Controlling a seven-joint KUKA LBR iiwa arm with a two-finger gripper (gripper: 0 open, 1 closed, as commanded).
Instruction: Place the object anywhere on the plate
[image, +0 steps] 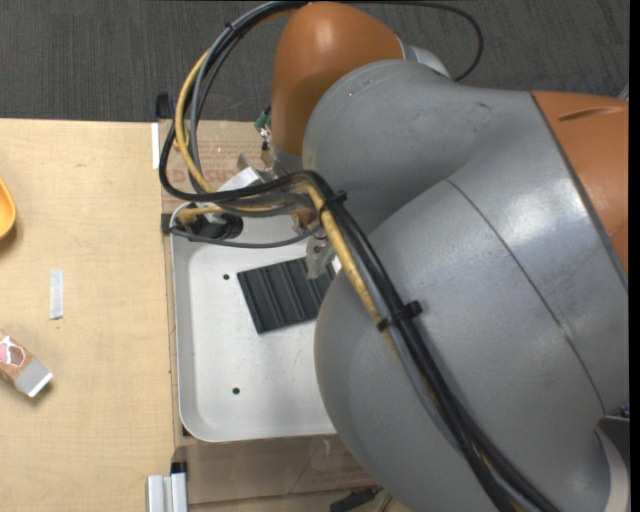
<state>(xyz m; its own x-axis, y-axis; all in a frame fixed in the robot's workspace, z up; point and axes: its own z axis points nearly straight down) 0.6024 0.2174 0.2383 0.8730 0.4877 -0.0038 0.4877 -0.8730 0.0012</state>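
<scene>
Ribbed dark pad (285, 293) lies flat in white bin (205, 400), partly under arm (460, 300), likely awaiting pickup. No plate identifiable. Cables (215, 190) loop over bin's far rim. Gripper state: cannot tell. Small items rest on bench (90, 200).

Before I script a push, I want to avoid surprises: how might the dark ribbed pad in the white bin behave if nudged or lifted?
The dark ribbed pad lies flat on the white bin floor, so it probably slides rather than rolls or tips. Its thin profile suggests it is light and hard to pinch from above. The ridges hint at rubbery material, so it may drag and flex somewhat, though stiffness cannot be confirmed.
</scene>
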